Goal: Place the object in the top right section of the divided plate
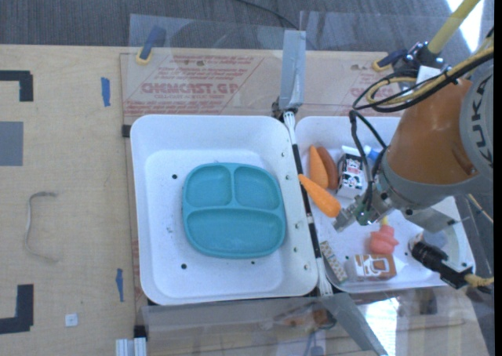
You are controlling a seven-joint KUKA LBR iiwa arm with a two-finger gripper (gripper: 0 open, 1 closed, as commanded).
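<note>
A teal divided plate (188,225) lies in the left white bin (153,190). It has two small sections at the back and one long section in front, and all three are bare. My gripper (352,218) hangs low over the right bin (463,248). It is just right of an orange carrot (320,194) and left of a pink-red toy (383,240). I see nothing in its grasp. The grey and orange arm hides the bin's right half.
The right bin also holds an orange oval piece (320,163), a black and white carton (353,172), a small orange-labelled pack (375,267) and a grey strip (332,261). A raised wall between the bins runs along their shared edge. Cables hang by the arm.
</note>
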